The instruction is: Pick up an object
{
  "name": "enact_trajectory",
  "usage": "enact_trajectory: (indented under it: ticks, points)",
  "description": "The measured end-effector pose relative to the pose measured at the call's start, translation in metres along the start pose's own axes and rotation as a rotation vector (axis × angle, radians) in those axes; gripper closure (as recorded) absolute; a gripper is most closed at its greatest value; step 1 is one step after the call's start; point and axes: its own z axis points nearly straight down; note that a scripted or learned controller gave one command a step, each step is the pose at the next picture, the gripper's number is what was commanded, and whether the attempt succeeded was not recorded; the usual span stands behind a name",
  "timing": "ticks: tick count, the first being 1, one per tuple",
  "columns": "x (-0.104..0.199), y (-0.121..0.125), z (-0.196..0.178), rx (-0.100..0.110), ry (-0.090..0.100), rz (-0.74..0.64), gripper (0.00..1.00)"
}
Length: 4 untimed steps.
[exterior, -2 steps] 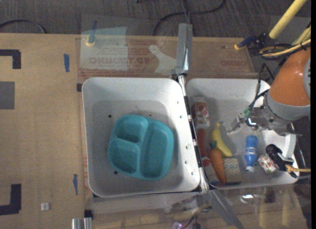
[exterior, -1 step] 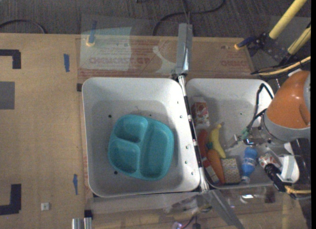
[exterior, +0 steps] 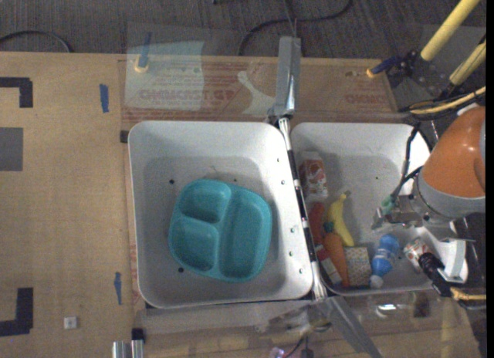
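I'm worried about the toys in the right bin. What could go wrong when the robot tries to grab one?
The toys are bunched together: the banana, carrot and block touch, so the gripper might bump or catch two at once. They also sit close to the bin wall, so a finger could hit it. The blue bottle looks round and may roll away.

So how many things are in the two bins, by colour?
Teal: 1, the plate in the left bin
Yellow: 1, the banana
Orange: 1, the carrot
Blue: 1, the bottle
Red and white: 1, the can
Tan: 1, the small box
Total: 6 I can tell apart
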Motion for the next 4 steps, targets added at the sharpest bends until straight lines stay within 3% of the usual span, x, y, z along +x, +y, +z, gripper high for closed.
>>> enact_trajectory:
  ticks: [1,2,3,4]
  points:
    - [0.0,0.0,0.0,0.0,0.0,0.0,0.0]
    - [-0.018,-0.021,0.011,0.007,0.008,-0.063,0.0]
    - [-0.023,-0.021,0.0,0.002,0.0,-0.055,1.0]
    - [0.034,0.045,-0.073,0.016,0.008,-0.074,1.0]
